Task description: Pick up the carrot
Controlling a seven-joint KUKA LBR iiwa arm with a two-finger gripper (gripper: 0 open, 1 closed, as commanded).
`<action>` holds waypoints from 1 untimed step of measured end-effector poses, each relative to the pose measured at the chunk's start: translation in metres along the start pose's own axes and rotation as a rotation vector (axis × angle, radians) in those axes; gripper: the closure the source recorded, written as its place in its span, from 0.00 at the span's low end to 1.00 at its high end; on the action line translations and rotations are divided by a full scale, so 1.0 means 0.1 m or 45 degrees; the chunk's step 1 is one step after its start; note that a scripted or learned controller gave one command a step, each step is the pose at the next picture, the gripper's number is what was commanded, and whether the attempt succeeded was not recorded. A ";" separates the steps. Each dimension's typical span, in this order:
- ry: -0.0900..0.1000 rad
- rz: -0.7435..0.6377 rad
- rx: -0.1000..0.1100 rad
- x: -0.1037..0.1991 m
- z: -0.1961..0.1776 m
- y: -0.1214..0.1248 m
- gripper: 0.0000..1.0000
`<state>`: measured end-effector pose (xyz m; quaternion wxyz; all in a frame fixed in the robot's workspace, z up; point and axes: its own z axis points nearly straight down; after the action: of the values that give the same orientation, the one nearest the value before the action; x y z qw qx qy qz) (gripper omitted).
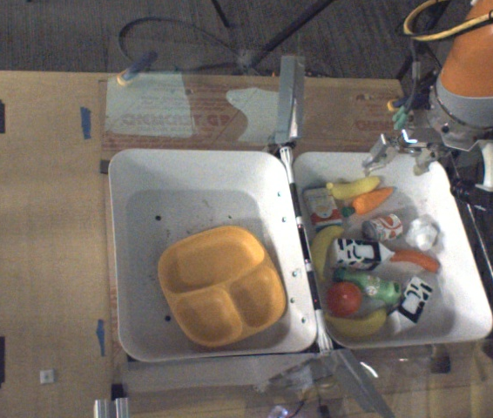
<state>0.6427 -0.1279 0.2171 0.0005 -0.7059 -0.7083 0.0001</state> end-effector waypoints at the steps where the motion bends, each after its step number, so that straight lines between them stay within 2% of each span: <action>1: -0.003 -0.238 -0.008 -0.23 1.30 0.07 0.00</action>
<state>0.6494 -0.1504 0.0873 -0.0027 -0.6368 -0.7710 -0.0014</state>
